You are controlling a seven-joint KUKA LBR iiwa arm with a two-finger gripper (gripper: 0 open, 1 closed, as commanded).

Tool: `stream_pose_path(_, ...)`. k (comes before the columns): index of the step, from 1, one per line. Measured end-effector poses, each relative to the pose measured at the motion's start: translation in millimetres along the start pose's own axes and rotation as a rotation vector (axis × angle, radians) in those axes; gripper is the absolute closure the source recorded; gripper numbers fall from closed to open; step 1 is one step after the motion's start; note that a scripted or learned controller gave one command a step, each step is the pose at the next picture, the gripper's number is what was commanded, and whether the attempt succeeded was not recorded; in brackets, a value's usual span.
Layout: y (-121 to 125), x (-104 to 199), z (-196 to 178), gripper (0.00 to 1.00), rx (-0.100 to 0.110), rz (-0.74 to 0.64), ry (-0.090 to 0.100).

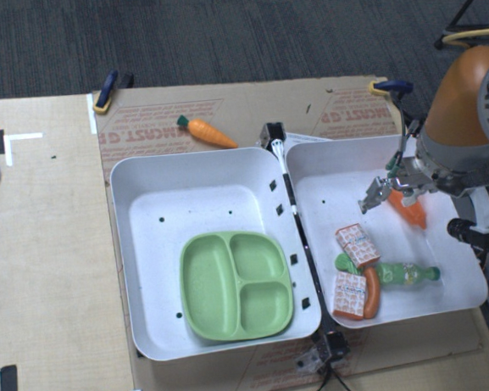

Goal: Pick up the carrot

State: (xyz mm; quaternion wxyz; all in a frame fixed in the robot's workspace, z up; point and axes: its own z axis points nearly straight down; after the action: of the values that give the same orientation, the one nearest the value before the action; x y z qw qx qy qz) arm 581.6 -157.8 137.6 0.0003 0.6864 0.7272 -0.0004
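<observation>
A carrot with a green top lies on the cardboard behind the left bin, well away from the arm. A second orange carrot-like piece lies in the right bin, toward its right side. My gripper hangs over that bin, right at the orange piece's upper left end. It looks open: one grey finger sticks out to the left, apart from the orange piece. The other finger is hidden by the wrist and the orange piece. Nothing shows between the fingers.
The right bin also holds two small snack cartons, a sausage and a green bottle near its front. A green divided plate lies in the left bin. Clamps hold the cardboard's far corners.
</observation>
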Motion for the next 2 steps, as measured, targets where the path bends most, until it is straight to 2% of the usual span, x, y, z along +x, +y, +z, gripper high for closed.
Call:
stream_pose_path(1,58.9,-41.4,-67.5,0.0,-0.001,0.114,-0.001)
stream_pose_path(2,16.6,-33.2,21.1,0.0,-0.017,0.26,-0.009)
